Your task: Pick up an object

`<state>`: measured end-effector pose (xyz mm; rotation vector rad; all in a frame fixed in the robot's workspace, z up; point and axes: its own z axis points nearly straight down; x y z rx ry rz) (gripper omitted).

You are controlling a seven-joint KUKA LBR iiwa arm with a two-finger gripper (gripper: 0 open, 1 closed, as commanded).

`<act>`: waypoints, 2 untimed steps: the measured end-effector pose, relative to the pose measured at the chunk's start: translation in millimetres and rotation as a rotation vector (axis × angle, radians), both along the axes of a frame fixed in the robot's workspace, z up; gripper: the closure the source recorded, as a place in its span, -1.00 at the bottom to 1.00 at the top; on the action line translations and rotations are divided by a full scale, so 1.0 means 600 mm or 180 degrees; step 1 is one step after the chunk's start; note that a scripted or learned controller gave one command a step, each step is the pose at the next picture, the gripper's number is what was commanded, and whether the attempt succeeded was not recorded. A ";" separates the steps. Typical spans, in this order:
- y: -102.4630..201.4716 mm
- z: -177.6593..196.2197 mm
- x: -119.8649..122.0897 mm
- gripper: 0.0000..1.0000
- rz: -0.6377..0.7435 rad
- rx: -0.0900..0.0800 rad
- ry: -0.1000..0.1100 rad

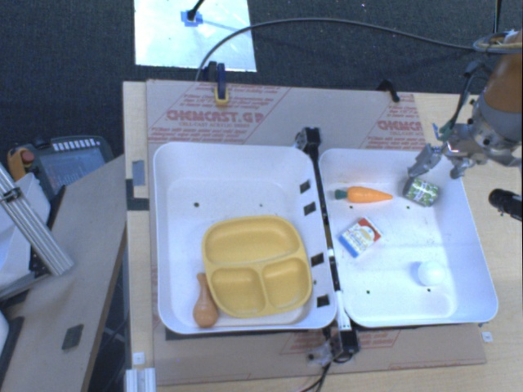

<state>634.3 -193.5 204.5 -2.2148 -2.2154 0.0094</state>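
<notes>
In the left bin [176, 170] a yellow tray [257, 265] fills the near half, with a tan pear [204, 305] touching its left edge. In the right bin [470, 243], a carrot [367, 194] lies near the divider, a packet [359, 237] sits mid-floor and a white ball [431, 273] sits nearer the front, with bare floor between. The green can [422, 191] lies at the far right, just under the released claw [442, 161], whose spread fingers hold nothing.

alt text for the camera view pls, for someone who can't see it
The arm's open tool hovers above a green can in the right bin, which also holds a carrot, a small packet and a white ball. The left bin holds a yellow divided tray.
</notes>
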 end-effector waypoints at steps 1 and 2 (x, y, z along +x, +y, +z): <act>0.001 0.014 0.005 -1.00 0.0009 -0.0009 -0.0040; 0.001 -0.083 0.019 -1.00 0.0019 -0.0009 -0.0035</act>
